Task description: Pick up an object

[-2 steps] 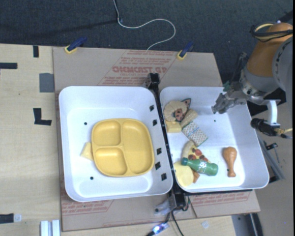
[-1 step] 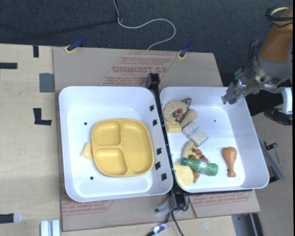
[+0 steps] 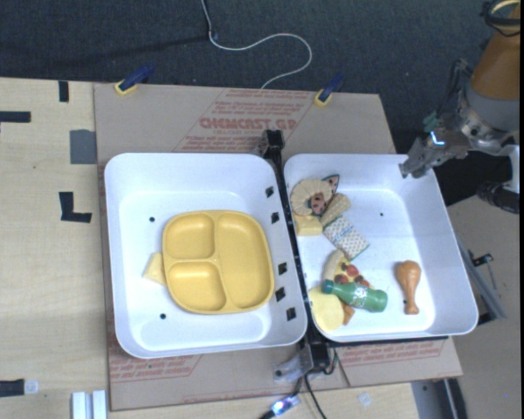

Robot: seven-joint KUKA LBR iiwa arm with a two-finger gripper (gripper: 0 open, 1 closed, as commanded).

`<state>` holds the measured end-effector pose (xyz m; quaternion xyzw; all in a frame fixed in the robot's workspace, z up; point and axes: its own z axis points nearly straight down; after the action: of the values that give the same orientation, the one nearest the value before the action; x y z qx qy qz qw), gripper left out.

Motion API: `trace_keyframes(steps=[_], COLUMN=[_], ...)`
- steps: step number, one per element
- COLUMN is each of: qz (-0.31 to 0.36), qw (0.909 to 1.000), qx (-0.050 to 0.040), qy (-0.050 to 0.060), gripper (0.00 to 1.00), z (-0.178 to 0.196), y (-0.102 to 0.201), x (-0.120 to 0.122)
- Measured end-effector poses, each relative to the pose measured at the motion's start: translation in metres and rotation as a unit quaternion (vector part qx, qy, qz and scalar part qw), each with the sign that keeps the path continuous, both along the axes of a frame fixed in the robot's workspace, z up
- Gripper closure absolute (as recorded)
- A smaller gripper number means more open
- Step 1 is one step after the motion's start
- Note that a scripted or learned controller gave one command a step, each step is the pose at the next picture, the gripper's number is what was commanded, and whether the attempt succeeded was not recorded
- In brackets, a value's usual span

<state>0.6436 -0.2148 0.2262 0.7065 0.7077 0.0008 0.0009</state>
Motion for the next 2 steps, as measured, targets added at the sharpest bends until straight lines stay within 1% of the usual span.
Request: trace_keyframes(steps=[1,2], qz=[0.002,0.003], qw=[1.0000,1.0000], qx=[0.0006,0.0012], qy=[0.002,0.002], gripper=[1.00,1.00], z=[0.004,0.007], y=[0.060,0.118], x=[-0.015,-0.014])
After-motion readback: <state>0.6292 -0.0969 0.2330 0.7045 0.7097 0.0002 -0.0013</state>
